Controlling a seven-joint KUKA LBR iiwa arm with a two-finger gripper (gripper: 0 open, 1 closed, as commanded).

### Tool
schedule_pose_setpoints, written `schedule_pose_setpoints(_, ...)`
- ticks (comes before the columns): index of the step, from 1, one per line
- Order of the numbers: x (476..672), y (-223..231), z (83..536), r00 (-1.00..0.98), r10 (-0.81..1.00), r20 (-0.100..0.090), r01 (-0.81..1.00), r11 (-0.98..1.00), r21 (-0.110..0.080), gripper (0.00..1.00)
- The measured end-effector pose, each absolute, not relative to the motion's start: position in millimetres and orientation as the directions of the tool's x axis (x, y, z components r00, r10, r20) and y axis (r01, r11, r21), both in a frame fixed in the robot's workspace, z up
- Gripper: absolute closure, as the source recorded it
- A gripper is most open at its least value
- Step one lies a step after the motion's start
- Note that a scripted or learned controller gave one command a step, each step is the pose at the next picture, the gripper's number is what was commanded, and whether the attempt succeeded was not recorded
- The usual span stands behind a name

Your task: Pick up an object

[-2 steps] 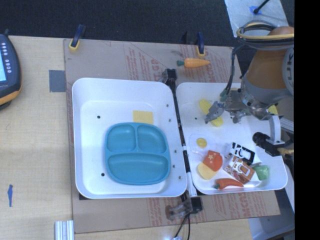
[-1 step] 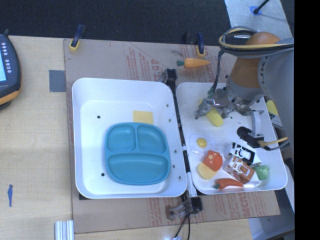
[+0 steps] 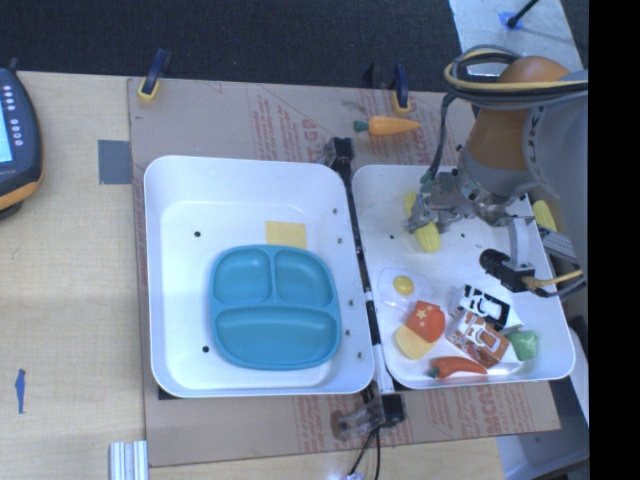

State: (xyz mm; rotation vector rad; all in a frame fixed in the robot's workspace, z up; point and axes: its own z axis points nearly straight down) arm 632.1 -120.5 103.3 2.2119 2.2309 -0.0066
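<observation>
Jaws: low in the right bin (image 3: 560, 363), at a yellow corn piece (image 3: 427, 236); whether they are wide or closed I cannot tell.
Corn piece: upper left of that bin, just under the tool, likely the target.
Other toys: tomato (image 3: 427, 318), red pepper (image 3: 458, 369), clustered at the bin's front, apart from the reach.
Left bin (image 3: 165, 268): holds a blue divided plate (image 3: 275, 308).

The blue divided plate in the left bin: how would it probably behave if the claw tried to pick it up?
The blue divided plate looks like moulded plastic, so probably stiff and light. It lies flat in the left bin, with only a low rim to grip, so the claw might slip off. Its smooth surface suggests that a push would slide it, not tip it.
</observation>
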Motion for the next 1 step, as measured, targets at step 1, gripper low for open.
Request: schedule_pose_setpoints(1, 638.9, -62.7, 198.8, -0.010, 1.000, 0.001, 1.000, 0.010, 0.008, 1.00)
